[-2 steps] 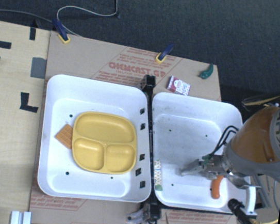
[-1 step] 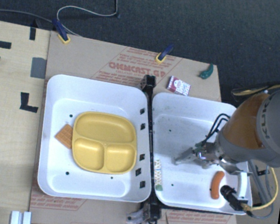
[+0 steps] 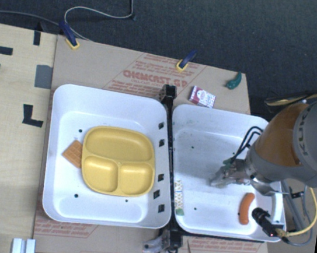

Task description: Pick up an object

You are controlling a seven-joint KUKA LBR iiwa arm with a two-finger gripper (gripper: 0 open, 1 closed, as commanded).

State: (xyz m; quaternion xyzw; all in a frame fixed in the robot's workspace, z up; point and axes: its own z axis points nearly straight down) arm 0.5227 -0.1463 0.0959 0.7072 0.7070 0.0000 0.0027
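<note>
My gripper [image 3: 226, 175] reaches down into the right bin [image 3: 204, 136] from the right, its tips close to the bin floor near the middle right. An orange sausage-shaped object [image 3: 245, 208] lies on the bin floor just to the right and in front of the gripper, apart from it. In the left bin [image 3: 69, 110] rests a yellow divided plate [image 3: 119, 161], and a tan cracker-like piece [image 3: 73, 153] pokes out from under the plate's left edge. Nothing shows between the gripper's tips.
The grey and orange arm [image 3: 289, 142] covers the right bin's right side. A small red and white packet [image 3: 201, 96] and a green clip [image 3: 234, 80] lie on the cardboard behind the bins. Yellow clamps [image 3: 185, 62] hold the cardboard's back edge.
</note>
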